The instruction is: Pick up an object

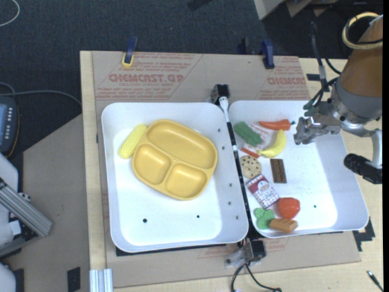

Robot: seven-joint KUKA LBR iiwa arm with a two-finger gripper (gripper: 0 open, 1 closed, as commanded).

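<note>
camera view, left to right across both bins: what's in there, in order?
corn → yellow tray → cookie → brown bar → claw

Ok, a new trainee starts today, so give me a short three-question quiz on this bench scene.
1. True or false: the corn cob lies in the same bin as the yellow tray.
2. Over which bin is the claw: A left, B right?
3. Name the yellow fruit in the right bin.

Key: 1 true; 2 B; 3 banana.
</note>
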